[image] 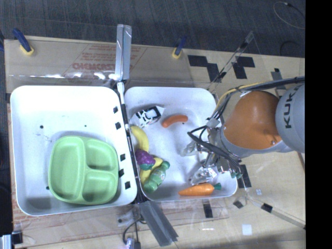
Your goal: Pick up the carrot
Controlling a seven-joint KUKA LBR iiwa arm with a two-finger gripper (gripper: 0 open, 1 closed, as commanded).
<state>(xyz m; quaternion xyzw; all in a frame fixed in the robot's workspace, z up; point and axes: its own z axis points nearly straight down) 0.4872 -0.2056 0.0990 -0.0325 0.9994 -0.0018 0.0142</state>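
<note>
Low in the right bin point(171, 93), carrot point(197, 190) lying flat, fingers point(203, 176) just above it, spread or together unclear amid cables.

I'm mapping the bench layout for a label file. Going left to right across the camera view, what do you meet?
Green divided plate in the left bin → banana → sausage → carrot → gripper → the arm's orange band.
</note>
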